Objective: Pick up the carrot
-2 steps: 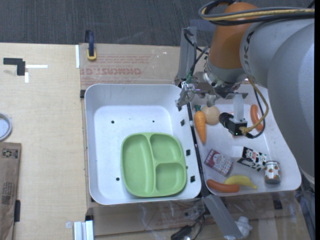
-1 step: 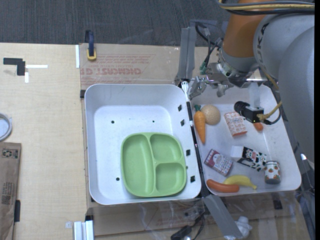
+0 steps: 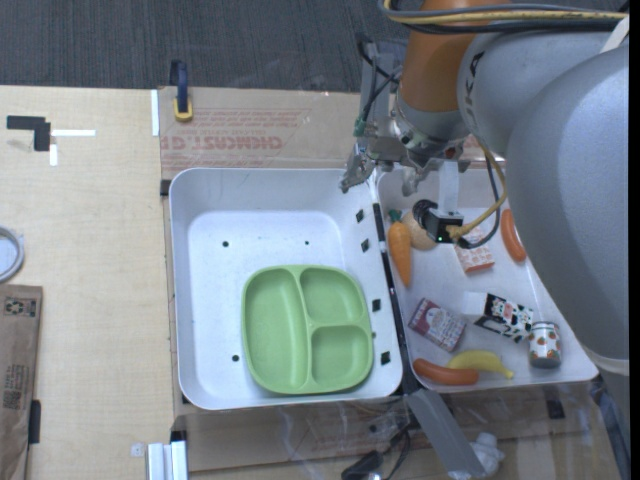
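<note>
While hand (image 3: pixel 383 180) hovers | carrot (image 3: pixel 400 249) in bin | label writing unreadable

Right bin's (image 3: pixel 560 313) far side behind the arm (image 3: pixel 560 98).

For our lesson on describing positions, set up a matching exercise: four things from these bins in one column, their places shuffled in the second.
Things:
1. carrot
2. green plate
3. banana
4. gripper

Places:
A. middle of the left bin
B. near front edge of the right bin, beside a red sausage
C. above the far end of the divide between the bins
D. right bin, against its left wall

Pairs: 1-D, 2-A, 3-B, 4-C
</note>
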Tool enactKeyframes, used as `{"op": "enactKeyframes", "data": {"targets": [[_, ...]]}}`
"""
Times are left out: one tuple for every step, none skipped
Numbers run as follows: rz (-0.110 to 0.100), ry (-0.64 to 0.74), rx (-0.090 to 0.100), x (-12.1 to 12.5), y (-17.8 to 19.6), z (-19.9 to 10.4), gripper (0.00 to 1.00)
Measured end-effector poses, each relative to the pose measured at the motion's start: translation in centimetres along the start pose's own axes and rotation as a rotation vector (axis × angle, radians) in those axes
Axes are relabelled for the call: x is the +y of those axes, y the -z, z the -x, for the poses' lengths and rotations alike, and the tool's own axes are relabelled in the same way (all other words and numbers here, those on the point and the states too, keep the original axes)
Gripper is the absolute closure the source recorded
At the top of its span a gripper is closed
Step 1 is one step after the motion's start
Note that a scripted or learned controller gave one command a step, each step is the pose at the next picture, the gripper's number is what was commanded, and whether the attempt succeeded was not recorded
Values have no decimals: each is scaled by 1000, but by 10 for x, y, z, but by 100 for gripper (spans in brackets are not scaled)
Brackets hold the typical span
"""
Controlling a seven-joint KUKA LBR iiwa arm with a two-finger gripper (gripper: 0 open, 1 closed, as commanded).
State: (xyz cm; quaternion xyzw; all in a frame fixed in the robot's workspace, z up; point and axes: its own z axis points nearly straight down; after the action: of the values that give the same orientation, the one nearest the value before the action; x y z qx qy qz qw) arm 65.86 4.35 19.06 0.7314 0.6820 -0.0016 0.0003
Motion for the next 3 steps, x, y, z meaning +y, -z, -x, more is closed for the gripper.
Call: {"op": "enactKeyframes", "data": {"targets": [[-1, 56, 1, -67, 0, 64, 0], [1, 321, 1, -36, 0, 32, 0], [3, 375, 1, 1, 57, 9, 0]]}}
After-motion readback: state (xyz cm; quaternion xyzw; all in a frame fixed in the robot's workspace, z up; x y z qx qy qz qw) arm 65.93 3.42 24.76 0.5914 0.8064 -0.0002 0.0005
